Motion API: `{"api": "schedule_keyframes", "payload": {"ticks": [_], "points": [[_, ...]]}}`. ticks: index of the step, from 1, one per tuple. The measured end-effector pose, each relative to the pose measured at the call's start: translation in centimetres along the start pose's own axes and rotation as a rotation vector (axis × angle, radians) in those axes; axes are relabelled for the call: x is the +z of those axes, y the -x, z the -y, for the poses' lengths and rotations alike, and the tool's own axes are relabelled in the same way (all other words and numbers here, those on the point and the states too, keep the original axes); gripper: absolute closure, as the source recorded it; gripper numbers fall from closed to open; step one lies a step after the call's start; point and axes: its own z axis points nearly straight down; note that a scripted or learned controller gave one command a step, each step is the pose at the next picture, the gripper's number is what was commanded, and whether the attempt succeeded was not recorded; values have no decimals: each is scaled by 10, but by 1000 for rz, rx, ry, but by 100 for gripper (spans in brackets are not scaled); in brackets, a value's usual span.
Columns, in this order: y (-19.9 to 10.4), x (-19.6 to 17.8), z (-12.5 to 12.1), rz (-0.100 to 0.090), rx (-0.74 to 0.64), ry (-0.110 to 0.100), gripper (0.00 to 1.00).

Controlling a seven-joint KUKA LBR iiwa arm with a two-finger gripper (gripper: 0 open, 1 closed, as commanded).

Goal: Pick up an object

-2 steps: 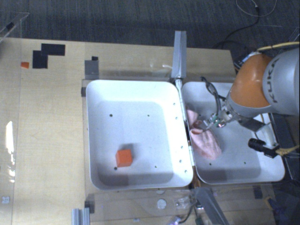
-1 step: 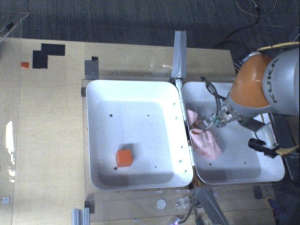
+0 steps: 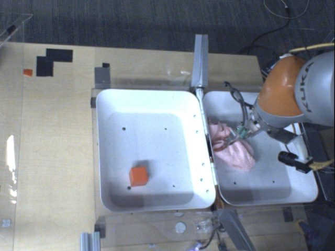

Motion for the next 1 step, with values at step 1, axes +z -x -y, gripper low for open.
{"api": "schedule_keyframes", "payload": {"ticks": [1], "points": [[-3,-116,-68,-9,88,-21,100]]}}
